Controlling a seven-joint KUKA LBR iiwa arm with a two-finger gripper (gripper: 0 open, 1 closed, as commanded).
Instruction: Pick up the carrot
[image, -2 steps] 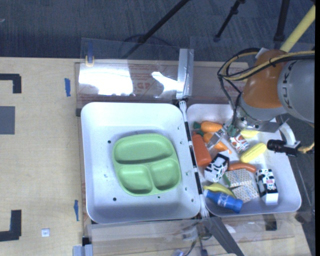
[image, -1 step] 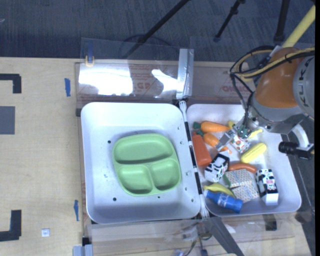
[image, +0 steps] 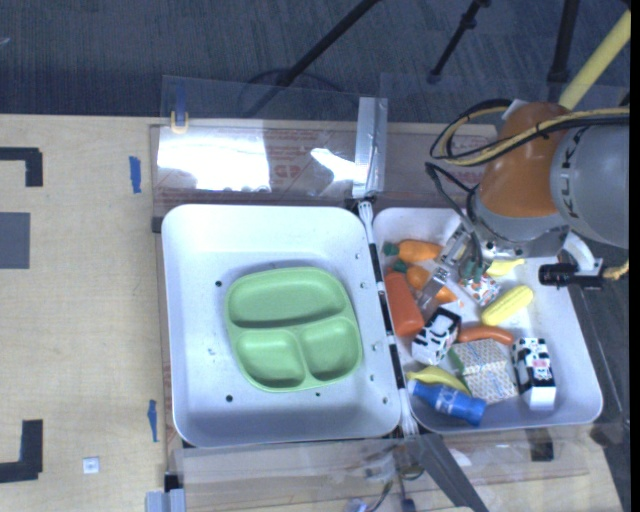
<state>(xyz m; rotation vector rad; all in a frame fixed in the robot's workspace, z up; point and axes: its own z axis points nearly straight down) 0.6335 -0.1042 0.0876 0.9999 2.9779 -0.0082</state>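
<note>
I see the gripper (image: 447, 277) low in the right bin (image: 580, 395), just right of the carrot (image: 402, 303), which lies along that bin's left wall. I cannot tell how the hand is set. The green tray (image: 293, 326) sits in the left bin (image: 200, 250).

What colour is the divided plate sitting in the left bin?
Light green. The divided plate shows clearly in the camera view, lying in the left bin.
</note>
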